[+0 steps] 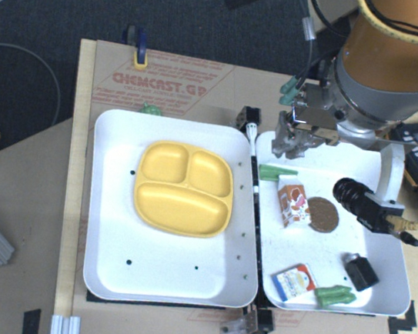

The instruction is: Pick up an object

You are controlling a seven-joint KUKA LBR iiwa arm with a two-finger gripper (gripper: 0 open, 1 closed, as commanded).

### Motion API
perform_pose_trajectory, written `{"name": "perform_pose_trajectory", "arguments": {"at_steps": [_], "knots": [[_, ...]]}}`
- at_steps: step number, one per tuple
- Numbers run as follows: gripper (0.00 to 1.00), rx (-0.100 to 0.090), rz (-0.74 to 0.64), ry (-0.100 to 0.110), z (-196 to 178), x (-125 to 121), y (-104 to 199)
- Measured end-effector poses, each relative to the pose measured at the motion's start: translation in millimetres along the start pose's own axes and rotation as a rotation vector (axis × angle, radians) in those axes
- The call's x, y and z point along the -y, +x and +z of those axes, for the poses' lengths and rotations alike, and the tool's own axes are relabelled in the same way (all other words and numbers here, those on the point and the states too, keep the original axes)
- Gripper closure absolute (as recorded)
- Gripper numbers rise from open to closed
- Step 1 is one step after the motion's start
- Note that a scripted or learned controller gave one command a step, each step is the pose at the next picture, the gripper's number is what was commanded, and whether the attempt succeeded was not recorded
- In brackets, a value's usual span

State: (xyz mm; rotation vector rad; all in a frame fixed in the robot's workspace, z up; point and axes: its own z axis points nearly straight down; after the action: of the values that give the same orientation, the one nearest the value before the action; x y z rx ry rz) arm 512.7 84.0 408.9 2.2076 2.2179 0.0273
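My gripper [288, 145] hangs over the far left corner of the right bin [400, 296], with nothing seen in it. Just below it lies a flat green piece [277, 172]. Nearer the camera stand a small brown and white carton [291, 203] and a brown round disc [323, 215], touching each other. A black block [360, 272] lies at the right. By the front rim, a white packet with red and blue print [294, 282] lies beside a green object [334, 296].
The left bin [102, 255] holds a yellow divided plate [185, 188]. A black ridge [254, 200] runs between the two bins. The arm's bulk [396, 58] covers the right bin's far right part. A clamp [140, 47] sits at the board's back edge.
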Motion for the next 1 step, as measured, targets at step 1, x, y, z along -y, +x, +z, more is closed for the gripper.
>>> {"name": "perform_pose_trajectory", "arguments": {"at_steps": [1], "knots": [[1.0,0.005,0.01,0.028,56.1,30.0,-52.6]]}}
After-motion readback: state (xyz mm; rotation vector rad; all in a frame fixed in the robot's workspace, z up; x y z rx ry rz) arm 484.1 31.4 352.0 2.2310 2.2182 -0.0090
